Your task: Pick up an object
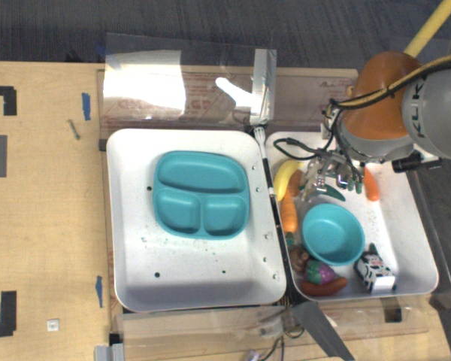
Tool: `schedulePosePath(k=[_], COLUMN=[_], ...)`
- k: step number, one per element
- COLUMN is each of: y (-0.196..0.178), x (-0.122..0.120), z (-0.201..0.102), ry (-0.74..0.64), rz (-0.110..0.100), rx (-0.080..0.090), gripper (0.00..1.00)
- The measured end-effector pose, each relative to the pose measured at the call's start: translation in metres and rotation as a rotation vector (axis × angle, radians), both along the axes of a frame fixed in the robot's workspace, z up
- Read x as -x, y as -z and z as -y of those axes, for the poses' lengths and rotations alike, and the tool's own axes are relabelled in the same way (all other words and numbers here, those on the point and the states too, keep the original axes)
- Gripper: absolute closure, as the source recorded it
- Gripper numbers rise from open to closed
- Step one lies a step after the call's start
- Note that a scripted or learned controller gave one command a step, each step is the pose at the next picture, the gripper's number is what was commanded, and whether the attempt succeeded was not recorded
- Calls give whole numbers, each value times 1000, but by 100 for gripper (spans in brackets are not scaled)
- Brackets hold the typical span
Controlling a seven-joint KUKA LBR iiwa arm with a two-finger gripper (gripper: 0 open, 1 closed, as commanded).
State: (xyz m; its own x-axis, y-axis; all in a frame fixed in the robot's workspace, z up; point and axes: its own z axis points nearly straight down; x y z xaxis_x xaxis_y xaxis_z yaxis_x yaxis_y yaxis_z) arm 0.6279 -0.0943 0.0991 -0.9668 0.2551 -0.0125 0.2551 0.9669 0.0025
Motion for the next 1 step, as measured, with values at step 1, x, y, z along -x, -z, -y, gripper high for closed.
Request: schedulePosePath(k=[1], y=[-127], x=[-32], z=[-50], ry=[218], rz=[4], rx=[-4], gripper=[100])
